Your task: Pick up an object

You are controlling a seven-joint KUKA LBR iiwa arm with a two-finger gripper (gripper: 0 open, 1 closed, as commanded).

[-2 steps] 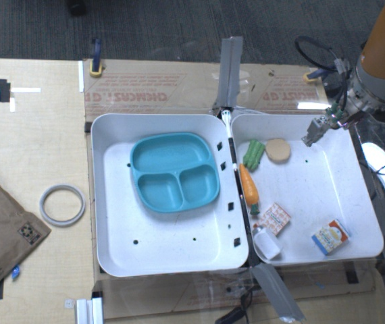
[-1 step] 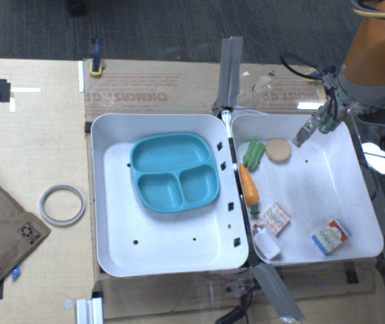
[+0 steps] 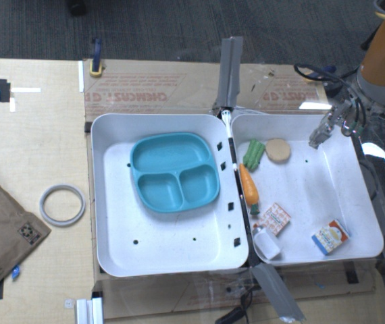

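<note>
Two bins sit side by side on the counter (image 3: 37, 133): the left bin (image 3: 111, 248) holds a divided tray (image 3: 175, 172) near its back middle. In the right bin (image 3: 354, 181), a leafy vegetable (image 3: 254, 152) and a round bun (image 3: 277, 150) lie at the back left, a carrot (image 3: 248, 183) just in front along the left wall, then a small packet (image 3: 275, 219) and a cup (image 3: 267, 245) at the front left, with a carton (image 3: 330, 237) at the front right. The tool (image 3: 329, 130) hangs over that bin's back right corner, while a tape ring (image 3: 62, 204) and a cardboard box (image 3: 0, 231) lie on the counter left of the bins.
</note>
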